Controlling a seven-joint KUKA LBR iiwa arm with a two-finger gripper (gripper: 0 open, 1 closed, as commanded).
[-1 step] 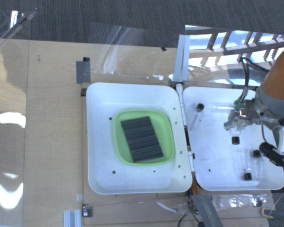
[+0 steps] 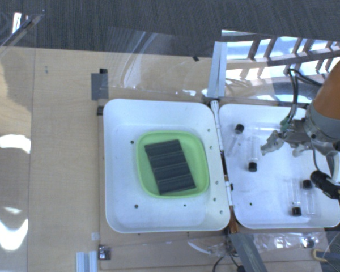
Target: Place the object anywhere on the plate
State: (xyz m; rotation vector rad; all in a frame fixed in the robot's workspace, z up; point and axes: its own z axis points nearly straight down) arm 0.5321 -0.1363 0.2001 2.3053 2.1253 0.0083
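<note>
A dark grey ribbed rectangular block (image 2: 169, 166) lies flat on the green plate (image 2: 200, 158), roughly in its middle and slightly turned. The plate sits in the left white bin (image 2: 119, 208). My gripper (image 2: 279, 143) hangs over the right white bin (image 2: 266, 208), near its upper middle, well to the right of the plate and apart from the block. Nothing shows in its grasp. The grey wrist and orange band of the arm (image 2: 331, 103) enter from the right edge.
Several small clear vials with black caps lie in the right bin, such as one (image 2: 238, 128) near its top left, one (image 2: 252, 166) at mid-left and one (image 2: 295, 211) at the bottom right. A metal post (image 2: 217, 72) stands behind the bins' shared edge.
</note>
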